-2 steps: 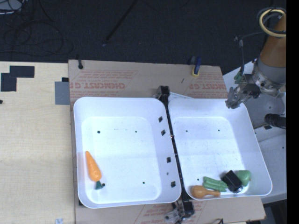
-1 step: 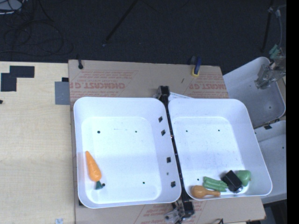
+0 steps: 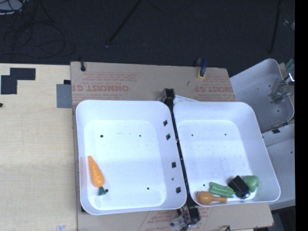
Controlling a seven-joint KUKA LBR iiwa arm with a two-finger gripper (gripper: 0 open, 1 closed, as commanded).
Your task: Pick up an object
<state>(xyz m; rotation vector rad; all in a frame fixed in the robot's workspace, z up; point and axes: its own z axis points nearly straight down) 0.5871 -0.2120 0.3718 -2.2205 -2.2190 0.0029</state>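
The orange plastic carrot [image 3: 96, 172] lies alone by the left wall of the left white bin [image 3: 80, 129], its green top toward the front corner. I judge it the easiest pick. In the right white bin [image 3: 257, 117], an orange gourd-shaped toy [image 3: 211, 198], a green pod [image 3: 221, 189] and a rounded green piece [image 3: 251, 181] crowd the front wall. A black block [image 3: 239, 186] partly covers both green things. I cannot tell whether my gripper is spread or pressed together.

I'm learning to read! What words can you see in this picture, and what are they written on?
Red letters on the cardboard sheet behind the left bin: mirrored, perhaps "CHEMCRAFT G.P", not certain.
Red letters on the cardboard behind the right bin: mirrored and partly covered, too little to read.
Red print on the cardboard's near edge: too blurred to read.
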